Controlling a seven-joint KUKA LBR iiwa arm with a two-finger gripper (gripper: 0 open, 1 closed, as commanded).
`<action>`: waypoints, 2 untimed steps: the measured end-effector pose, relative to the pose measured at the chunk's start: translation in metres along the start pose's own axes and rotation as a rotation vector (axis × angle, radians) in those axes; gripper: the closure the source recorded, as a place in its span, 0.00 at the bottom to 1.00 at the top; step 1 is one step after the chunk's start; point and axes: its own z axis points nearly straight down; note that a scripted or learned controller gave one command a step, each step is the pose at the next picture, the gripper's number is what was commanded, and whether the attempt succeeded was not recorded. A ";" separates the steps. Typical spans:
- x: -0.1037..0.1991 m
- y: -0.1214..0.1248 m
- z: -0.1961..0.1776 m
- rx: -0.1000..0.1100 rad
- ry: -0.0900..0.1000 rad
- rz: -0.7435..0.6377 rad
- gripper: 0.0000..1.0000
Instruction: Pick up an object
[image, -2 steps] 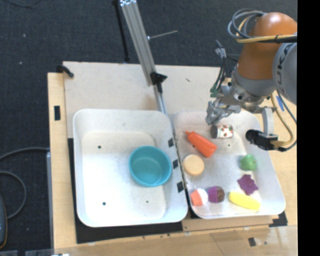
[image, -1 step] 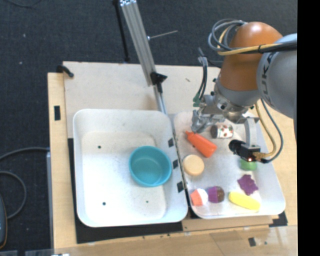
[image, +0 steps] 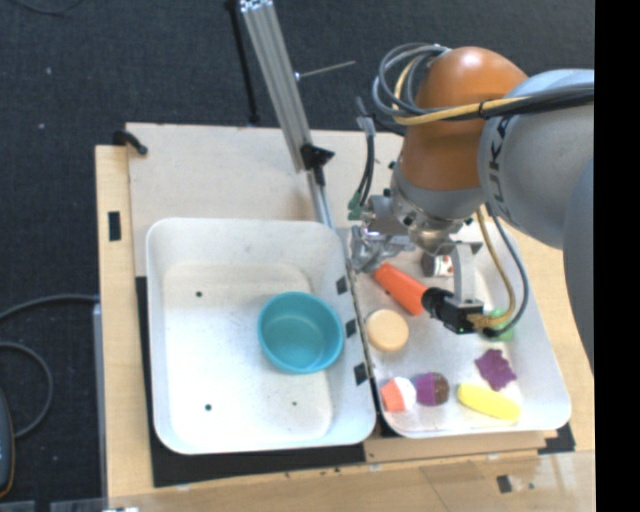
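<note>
Gripper (image: 392, 238) low over right bin (image: 545, 345), just above orange cylinder (image: 402, 287)

Left bin (image: 170, 300): you're seeing a bowl (image: 300, 333) sitting inside.
Right bin (image: 545, 370): toy foods are lying near its front wall.

Blue bowl (image: 300, 333) in left bin (image: 180, 250)

we see the grey arm (image: 540, 150) reaching in from the right, orange band (image: 460, 120) above the wrist, gripper (image: 385, 250) pointed down, cables looping alongside.
</note>
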 end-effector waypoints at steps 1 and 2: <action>0.047 -0.003 0.018 0.003 -0.002 0.002 1.00; 0.046 -0.003 0.017 0.001 -0.001 0.006 0.00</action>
